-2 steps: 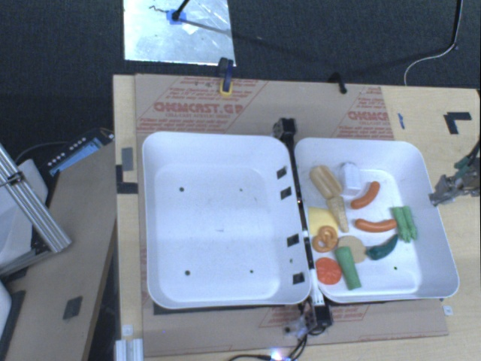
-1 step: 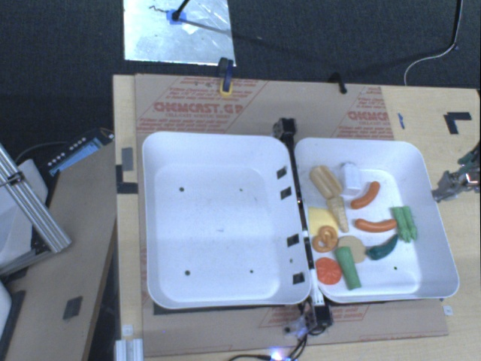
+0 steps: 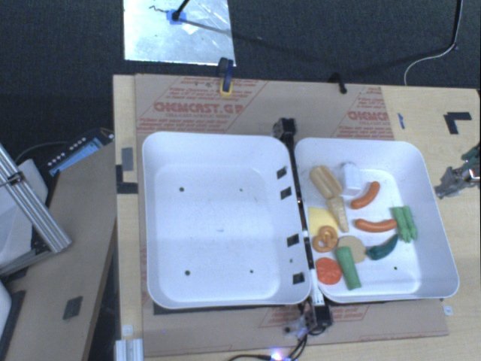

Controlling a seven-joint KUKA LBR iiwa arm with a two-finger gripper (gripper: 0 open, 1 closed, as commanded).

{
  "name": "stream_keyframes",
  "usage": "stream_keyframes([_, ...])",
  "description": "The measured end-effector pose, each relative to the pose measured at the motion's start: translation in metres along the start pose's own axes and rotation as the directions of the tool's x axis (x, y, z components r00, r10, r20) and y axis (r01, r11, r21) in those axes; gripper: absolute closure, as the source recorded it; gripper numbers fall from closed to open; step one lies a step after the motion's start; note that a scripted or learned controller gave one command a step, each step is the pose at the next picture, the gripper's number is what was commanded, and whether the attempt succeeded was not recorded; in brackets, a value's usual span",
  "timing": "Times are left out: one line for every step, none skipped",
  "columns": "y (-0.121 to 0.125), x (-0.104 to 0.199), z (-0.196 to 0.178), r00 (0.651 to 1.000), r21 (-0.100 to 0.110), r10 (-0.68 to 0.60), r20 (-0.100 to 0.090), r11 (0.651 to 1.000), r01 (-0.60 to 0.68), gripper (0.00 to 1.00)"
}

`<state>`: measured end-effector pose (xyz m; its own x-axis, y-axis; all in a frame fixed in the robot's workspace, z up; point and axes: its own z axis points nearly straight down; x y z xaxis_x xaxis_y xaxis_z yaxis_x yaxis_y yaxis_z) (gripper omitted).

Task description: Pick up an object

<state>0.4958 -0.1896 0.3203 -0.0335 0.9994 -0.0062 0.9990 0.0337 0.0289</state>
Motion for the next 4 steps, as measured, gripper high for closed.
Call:
stream_keyframes([0.001,0.0,-0.011,1.0,-0.004,-0.005,0.0,1.0,0.005,1.0])
stream_keyframes([0.003,0.001,-0.022,1.0,-0.007,-0.01,0.001,1.0,0.01,1.0])
stream_keyframes([0.004,0.001,-0.032,1.0,-0.01,-0.015,0.001,1.0,0.015,1.0])
stream_keyframes([-0.012,0.035,0.095,1.0,0.039,0.029,-0.009,0.999,-0.028,1.0])
